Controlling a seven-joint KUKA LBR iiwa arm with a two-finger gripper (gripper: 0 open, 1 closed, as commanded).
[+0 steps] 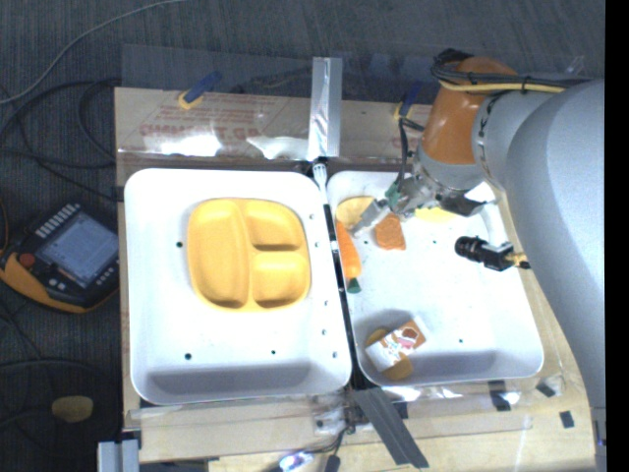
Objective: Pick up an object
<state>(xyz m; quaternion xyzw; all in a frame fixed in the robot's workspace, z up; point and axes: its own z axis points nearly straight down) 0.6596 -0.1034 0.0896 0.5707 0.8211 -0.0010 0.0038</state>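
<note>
Several candidates, right bin (511, 357). Gripper (366, 220) over orange wedge (390, 233); jaws' state: cannot tell. Wedge judged light, stiff: pinch across flat sides. Carrot (347, 254) against wall, awkward.

A dark grey carpet (79, 57) with a fine ribbed weave covers the floor around the bench. A thin pale cable (118, 16) curves across it toward the top edge, and darker cables (59, 101) loop near the bench's left edge. A handheld control pendant (61, 256) with an orange rim and a grey screen lies on the carpet left of the bench. A small tan lump (72, 408) sits on the carpet off the bench's near left corner. The bench (236, 116) itself is a brownish board, its far edge covered by glossy clear sheeting that catches white glare. A strip of silver tape (325, 106) runs upright at the middle of the far edge, and a small blue and yellow clip (200, 88) sits toward the far left corner.
</note>
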